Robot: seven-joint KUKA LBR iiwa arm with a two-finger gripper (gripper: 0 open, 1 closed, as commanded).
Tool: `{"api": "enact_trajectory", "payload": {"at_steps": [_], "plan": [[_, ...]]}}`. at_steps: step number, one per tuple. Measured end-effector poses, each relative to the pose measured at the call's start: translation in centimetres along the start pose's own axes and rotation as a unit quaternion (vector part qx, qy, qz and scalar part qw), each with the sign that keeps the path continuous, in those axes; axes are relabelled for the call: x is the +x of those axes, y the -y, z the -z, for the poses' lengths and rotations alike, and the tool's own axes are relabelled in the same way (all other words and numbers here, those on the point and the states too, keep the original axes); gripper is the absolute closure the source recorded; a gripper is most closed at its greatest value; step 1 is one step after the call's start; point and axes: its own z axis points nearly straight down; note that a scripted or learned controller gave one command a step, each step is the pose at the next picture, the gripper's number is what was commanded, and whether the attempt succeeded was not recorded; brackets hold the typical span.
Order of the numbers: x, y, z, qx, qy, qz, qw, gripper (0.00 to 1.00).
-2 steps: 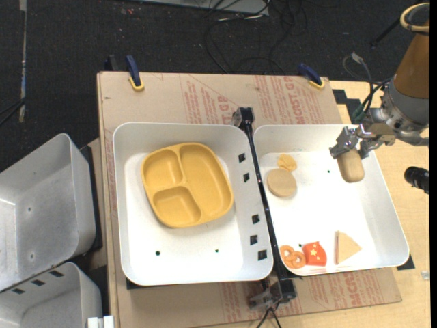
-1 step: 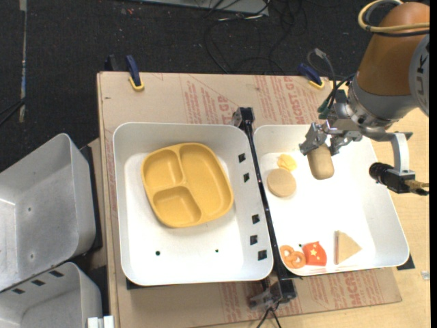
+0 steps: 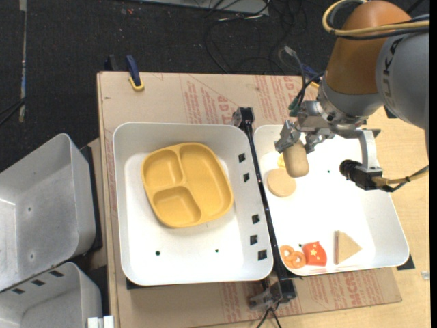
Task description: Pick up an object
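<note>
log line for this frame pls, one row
arm: over right bin | gripper: shut on tan cylinder, above round beige disc | left bin: yellow divided plate | pick: in progress

Between my fingers (image 3: pixel 289 141) hangs a tan, potato-like lump (image 3: pixel 296 162), upright, its lower end dangling just below my fingertips. Directly under it and slightly left lies a pale round biscuit-like disc (image 3: pixel 280 182), flat on the white floor of the right bin (image 3: pixel 369 210).
</note>
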Motion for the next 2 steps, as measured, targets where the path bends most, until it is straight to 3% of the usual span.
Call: {"api": "enact_trajectory", "payload": {"at_steps": [2], "plan": [[9.6, -2.5, -0.4, -0.001, 0.001, 0.000, 1.0000, 1.00]]}}
